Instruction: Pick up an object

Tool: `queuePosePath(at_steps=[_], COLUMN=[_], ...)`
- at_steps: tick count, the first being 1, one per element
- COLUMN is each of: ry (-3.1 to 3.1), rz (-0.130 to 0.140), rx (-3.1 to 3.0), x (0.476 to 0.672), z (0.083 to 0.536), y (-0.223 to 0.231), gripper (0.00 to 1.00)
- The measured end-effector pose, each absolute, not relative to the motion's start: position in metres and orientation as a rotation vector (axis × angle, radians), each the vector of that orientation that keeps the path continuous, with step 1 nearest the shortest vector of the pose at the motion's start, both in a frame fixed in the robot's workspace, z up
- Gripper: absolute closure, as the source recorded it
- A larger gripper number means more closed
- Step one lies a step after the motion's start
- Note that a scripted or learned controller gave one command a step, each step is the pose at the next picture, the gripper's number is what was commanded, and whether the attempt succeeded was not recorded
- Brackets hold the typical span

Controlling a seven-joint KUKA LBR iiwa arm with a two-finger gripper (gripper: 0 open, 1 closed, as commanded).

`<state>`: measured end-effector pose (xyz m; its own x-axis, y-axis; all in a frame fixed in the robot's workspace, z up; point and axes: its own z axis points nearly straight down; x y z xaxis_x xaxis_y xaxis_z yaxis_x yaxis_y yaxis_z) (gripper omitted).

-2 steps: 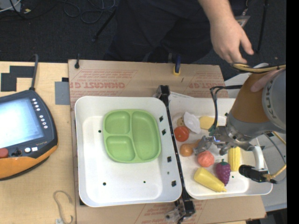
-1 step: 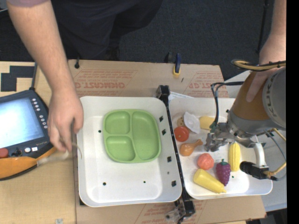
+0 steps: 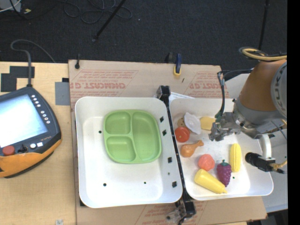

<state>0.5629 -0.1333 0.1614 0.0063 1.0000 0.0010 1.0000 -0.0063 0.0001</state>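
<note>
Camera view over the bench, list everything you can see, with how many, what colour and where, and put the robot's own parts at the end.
White bins: two, side by side on the bench.
Divided plate: one, green, in the left bin.
Tomato: one, red, right bin, near the divider.
Chicken drumstick: one, orange-brown, below the tomato.
Peach: one, pink-orange, right bin centre.
Grapes: one bunch, purple, right of the peach.
Corn: one, yellow, right side.
Yellow wedge: one, front of right bin.
Yellow block: one, back of right bin.
White piece: one, beside the block.
Pendant: one, orange and grey, far left.
Clamp: one, blue and yellow, back edge.
Arm: one, grey and orange, from the right.
Gripper: one, over the right bin.
</note>
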Motion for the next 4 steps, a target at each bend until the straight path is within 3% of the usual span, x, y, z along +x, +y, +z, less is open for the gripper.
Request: queuePosePath(at_steps=[2, 3, 4], ry=[-2.226, -2.225, -2.222], rz=[-0.001, -0.002, 0.002], rx=[-2.217, -2.216, -2.219], x=[0.561, 0.604, 0.608], z=[0.229, 0.232, 0.234], y=[-0.138, -0.099, -0.077], gripper=[1.00, 1.00, 1.00])
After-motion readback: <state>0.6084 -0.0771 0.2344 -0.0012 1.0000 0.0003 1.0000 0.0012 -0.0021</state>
